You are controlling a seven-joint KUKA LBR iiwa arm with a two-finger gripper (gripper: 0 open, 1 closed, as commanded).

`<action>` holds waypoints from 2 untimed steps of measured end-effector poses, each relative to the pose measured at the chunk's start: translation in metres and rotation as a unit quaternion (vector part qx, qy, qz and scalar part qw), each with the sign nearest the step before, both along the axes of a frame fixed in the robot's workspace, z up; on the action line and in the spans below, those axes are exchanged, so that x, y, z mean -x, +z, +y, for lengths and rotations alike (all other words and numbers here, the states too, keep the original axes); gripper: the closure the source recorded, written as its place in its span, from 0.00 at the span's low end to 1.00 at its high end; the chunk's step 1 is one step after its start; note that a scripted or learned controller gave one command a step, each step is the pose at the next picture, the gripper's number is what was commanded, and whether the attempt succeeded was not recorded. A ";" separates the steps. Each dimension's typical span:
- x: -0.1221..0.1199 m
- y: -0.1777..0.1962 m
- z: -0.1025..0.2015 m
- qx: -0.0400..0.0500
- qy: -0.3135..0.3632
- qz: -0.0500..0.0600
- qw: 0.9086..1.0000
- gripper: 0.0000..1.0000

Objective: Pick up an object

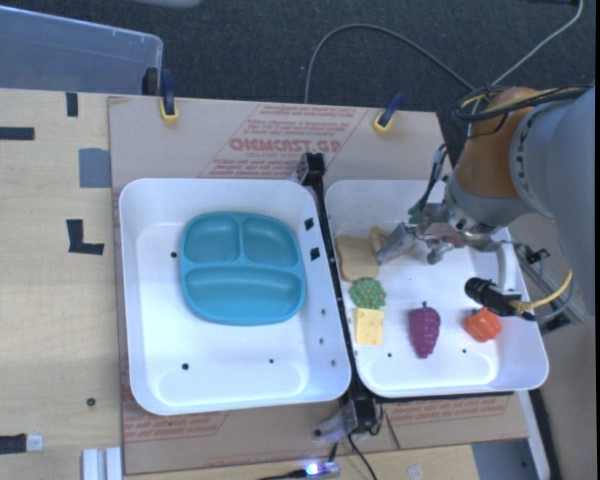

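Pale wood bench [40,298] with dark tape marks at its left. A brown cardboard sheet [270,138] with red print lies flat on it, held by two yellow clamps [168,108] at the far edge. Two white bins [145,368] sit side by side on the cardboard, touching

Right bin holds tan slice [356,257], green broccoli [368,292], yellow cube [369,326], purple grapes [424,330], orange piece [483,325]
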State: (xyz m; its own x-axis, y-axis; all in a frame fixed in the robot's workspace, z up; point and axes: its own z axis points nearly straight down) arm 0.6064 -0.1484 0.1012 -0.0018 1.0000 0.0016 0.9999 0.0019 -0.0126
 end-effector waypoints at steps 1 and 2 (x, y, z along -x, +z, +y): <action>-0.001 0.011 0.001 0.000 0.001 0.000 1.000 1.00; -0.005 0.050 0.003 0.000 0.000 -0.005 1.000 1.00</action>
State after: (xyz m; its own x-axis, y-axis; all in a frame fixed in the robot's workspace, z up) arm 0.6117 -0.1455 0.1508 -0.0025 1.0000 0.0007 1.0000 0.0025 -0.0020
